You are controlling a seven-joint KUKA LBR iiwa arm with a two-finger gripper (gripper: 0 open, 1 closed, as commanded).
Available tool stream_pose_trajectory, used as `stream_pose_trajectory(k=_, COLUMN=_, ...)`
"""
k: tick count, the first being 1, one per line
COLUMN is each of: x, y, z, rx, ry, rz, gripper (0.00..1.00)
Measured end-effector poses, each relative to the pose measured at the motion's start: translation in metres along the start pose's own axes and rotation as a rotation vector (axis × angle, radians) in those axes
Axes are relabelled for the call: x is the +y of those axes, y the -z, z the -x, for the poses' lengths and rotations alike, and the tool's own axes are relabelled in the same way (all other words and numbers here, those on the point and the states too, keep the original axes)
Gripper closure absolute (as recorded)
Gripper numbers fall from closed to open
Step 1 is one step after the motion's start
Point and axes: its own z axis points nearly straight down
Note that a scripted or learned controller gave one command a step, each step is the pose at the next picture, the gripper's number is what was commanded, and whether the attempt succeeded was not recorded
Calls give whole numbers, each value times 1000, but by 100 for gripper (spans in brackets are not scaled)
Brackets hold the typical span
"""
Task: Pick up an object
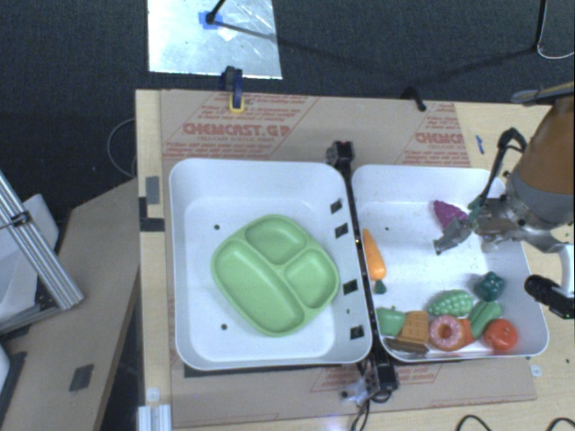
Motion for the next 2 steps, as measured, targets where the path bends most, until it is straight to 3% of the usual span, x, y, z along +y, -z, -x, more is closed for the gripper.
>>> stream_pose_trajectory(k=1, x=3, y=7, z=0, rx=-3, ry=3, rz=14, gripper=0)
stream_pose_trajectory(k=2, x=5, y=-35, z=-7, rx=-2, ry=2, rz=12, gripper=0)
